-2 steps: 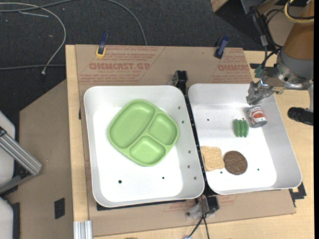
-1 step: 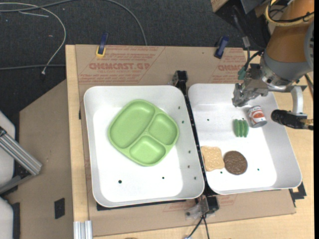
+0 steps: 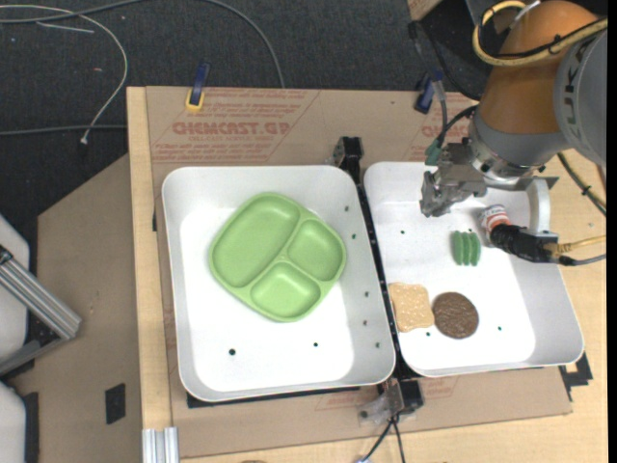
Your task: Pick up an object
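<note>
The small ridged green plastic piece point(image 3: 467, 248) lies in the right white bin point(image 3: 540, 350), just below the tool point(image 3: 439, 201); probably light, stiff; grip across its narrow sides. Tool's state: cannot tell.

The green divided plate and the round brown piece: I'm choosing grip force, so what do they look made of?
Green divided plate: probably moulded plastic, with a uniform colour, soft sheen and rounded compartments.
Round brown piece: matte and speckled, perhaps a toy plastic or foam cookie; the material is uncertain.
</note>
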`<state>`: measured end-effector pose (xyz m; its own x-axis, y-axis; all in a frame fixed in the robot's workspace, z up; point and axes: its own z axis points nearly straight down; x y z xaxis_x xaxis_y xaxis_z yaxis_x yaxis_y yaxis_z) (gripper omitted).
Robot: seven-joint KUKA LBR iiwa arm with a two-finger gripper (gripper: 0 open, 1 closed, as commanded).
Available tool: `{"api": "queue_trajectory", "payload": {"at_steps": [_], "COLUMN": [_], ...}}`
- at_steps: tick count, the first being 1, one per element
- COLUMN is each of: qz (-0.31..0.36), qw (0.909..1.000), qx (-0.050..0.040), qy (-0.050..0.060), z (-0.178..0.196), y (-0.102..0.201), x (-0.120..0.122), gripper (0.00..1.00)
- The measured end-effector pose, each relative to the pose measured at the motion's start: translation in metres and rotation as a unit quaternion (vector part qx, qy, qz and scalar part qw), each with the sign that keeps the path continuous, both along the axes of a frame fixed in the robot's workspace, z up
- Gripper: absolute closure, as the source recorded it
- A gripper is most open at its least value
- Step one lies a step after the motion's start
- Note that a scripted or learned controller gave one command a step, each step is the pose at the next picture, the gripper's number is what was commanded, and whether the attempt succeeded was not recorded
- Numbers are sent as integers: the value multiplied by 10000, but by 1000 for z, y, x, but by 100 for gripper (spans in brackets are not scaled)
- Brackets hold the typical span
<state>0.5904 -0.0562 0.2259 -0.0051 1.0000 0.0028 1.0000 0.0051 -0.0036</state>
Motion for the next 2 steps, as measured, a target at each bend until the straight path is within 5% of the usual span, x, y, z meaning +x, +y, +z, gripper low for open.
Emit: {"api": "queue_trajectory", "payload": {"at_steps": [2], "qz": [6], "qw": [10000], "qx": [5], "qy": [9], "z": [-13], "y": [103], "x": [-50], "gripper": [100]}}
